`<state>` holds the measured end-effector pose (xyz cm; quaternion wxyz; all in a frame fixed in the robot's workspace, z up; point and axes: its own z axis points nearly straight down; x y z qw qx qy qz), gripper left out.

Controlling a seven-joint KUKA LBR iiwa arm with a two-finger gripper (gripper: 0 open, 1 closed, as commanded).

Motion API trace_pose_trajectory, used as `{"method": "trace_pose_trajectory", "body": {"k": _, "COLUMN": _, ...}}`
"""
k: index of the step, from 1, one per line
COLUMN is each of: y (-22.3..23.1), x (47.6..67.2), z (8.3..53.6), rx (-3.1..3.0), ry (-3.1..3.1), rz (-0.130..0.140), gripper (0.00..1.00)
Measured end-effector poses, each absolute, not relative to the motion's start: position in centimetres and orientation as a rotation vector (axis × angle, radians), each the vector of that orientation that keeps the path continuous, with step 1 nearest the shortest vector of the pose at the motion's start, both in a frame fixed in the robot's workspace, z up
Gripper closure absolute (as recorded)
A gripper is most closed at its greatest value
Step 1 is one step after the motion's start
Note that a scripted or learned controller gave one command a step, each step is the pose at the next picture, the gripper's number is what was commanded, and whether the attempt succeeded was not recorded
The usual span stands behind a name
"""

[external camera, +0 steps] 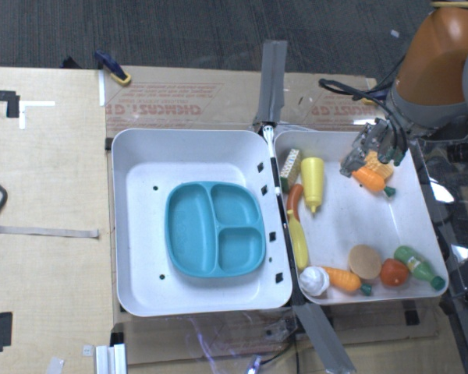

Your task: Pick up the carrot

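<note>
An orange carrot (370,179) with a green stem end hangs at the far right of the right bin (343,216). Its upper part sits between the fingers of my gripper (371,160), which is shut on it from above. A second carrot (345,279) with a green tip lies near the bin's front wall, beside a white garlic bulb (313,281). The grey arm with its orange band (441,45) reaches in from the upper right.
The right bin also holds a yellow bottle (313,179), a banana (298,240), a red pepper (296,197), a tan disc (365,261), a tomato (394,272) and a green bottle (419,265). A blue divided plate (216,229) lies in the left bin (140,162).
</note>
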<state>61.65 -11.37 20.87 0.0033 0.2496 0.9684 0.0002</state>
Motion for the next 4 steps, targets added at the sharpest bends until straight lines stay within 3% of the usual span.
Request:
{"method": "trace_pose_trajectory", "body": {"k": 1, "y": -5.1, "x": 62.0, "z": 21.3, "rx": 1.559, "ry": 2.724, "rz": -0.001, "gripper": 1.0}}
{"method": "trace_pose_trajectory", "body": {"k": 2, "y": -5.1, "x": 62.0, "z": 21.3, "rx": 1.56, "ry": 2.724, "rz": -0.002, "gripper": 0.0}}
{"method": "trace_pose_trajectory", "body": {"k": 3, "y": -13.5, "x": 61.2, "z": 16.9, "rx": 1.014, "ry": 2.972, "rz": -0.001, "gripper": 0.0}}
{"method": "trace_pose_trajectory", "body": {"k": 4, "y": -18.6, "x": 62.9, "z": 9.6, "rx": 1.254, "ry": 2.873, "rz": 0.002, "gripper": 0.0}}
